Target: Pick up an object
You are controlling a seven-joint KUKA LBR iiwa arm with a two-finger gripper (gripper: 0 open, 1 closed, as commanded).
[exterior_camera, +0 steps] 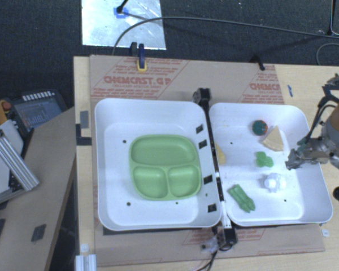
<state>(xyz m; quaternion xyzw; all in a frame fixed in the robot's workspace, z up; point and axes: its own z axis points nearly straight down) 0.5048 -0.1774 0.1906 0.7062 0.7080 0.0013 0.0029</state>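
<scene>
Gripper (292, 161), finger state indeterminate and nothing visibly held, sits at the right bin's (311, 208) right side; 1 small green object (264, 161) lies just left.

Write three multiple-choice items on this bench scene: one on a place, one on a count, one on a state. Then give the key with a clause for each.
1. Where does the green divided tray lie?
A. In the left bin
B. In the right bin
C. On the floor

2. How many compartments does the tray have?
A. One
B. Three
C. Six

3. How does the gripper stand to the small white object?
A. Resting on it
B. Lifting it
C. Apart from it, near the right bin's right wall

Key: 1 A, the tray sits in the left bin. 2 B, one wide section above two smaller ones. 3 C, bare bin floor shows between them.
</scene>
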